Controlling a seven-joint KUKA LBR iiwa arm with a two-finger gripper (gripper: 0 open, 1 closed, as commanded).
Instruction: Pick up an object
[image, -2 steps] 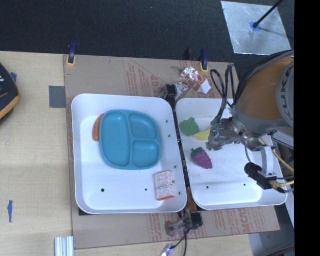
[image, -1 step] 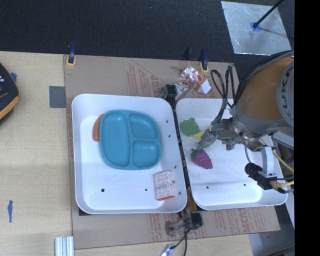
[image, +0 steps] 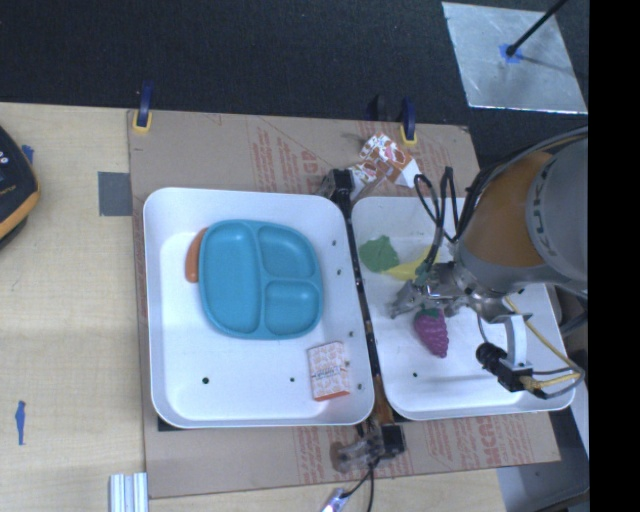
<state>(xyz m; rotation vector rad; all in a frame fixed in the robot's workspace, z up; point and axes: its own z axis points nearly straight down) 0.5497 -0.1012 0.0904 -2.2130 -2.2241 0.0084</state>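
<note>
The arm hides much of the right bin (image: 440, 400); the gripper (image: 432, 298) looks spread narrowly above purple grapes (image: 433, 332). At 11 o'clock sit a green piece (image: 379, 252) and a yellow piece (image: 404, 269). In the left bin (image: 250, 400), a blue plate (image: 262, 279) covers an orange item (image: 192, 257).

cardboard sheet (image: 250, 150) under 2 bins | blue clamps (image: 144, 105) at far edge | grey tape (image: 114, 193)

A pale wooden bench (image: 60, 330) under brown cardboard (image: 250, 155), dark floor (image: 250, 45) beyond.
</note>
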